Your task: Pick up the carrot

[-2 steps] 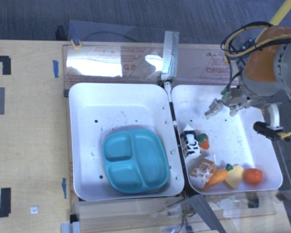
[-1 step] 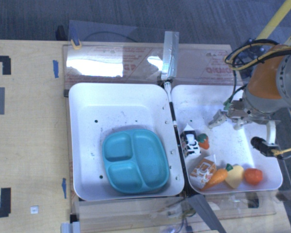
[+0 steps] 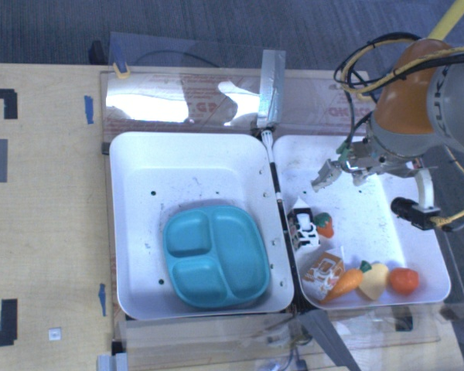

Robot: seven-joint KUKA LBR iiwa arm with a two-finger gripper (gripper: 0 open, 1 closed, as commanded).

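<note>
The carrot (image 3: 344,284) is orange with a green top and lies slantwise near the front edge of the right bin (image 3: 371,207). It touches a pale yellow item (image 3: 376,280) on its right. My gripper (image 3: 341,177) hangs over the back part of the right bin, well behind the carrot. It is open, its two fingers spread with nothing between them.
A red tomato-like item (image 3: 404,280) sits right of the yellow one. A clear snack packet (image 3: 322,272) lies left of the carrot, with a black-and-white item (image 3: 301,230) and a small orange piece (image 3: 324,227) behind it. The left bin (image 3: 139,168) holds a teal divided plate (image 3: 215,256).
</note>
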